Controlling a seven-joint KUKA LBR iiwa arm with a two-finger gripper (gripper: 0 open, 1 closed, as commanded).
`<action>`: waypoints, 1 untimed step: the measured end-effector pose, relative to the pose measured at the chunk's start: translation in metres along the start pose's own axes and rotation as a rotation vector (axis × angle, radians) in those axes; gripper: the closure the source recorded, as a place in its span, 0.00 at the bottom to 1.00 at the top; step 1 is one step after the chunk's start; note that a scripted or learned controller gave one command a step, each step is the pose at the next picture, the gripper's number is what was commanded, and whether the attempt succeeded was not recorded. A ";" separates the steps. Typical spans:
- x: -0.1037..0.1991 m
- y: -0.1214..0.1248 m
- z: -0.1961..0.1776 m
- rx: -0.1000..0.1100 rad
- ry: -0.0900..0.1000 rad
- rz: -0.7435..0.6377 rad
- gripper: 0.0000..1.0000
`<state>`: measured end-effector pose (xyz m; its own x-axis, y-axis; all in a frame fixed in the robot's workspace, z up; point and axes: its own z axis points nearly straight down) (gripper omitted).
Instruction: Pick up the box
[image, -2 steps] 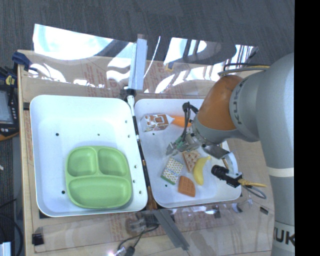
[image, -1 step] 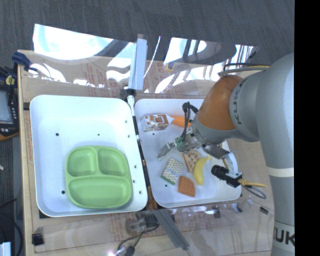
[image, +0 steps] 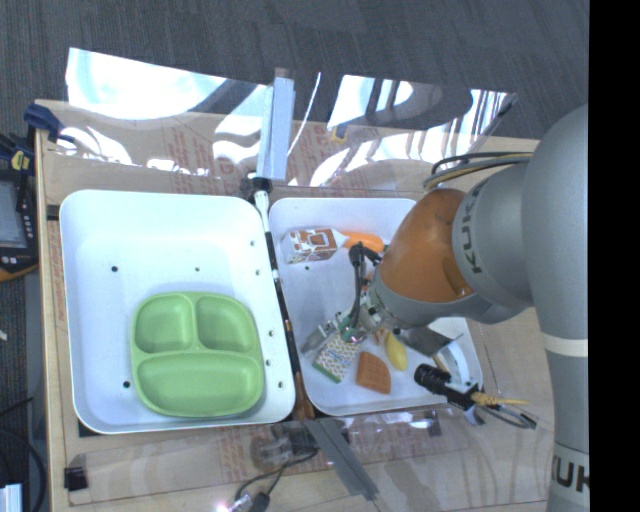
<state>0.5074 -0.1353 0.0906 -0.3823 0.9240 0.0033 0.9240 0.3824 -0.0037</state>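
Camera view shows the gripper (image: 343, 327) low in the right bin (image: 300, 390), fingers spread, empty, just above the box (image: 335, 359) at lower centre; it should centre before closing.

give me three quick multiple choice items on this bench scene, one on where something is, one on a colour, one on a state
1. Where is the divided plate?
A. left bin
B. right bin
C. on the bench outside the bins

2. What colour is that plate?
A. red
B. green
C. blue

3. How does the small box with the brown print stand to the gripper?
A. gripped between its fingers
B. lying apart from it near the right bin's far edge
C. lifted above the bin

Answers: 1 A, it rests in the left bin. 2 B, it is light green. 3 B, the box lies in the right bin clear of the gripper.
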 end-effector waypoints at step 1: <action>0.000 0.001 -0.010 0.001 0.000 -0.005 1.00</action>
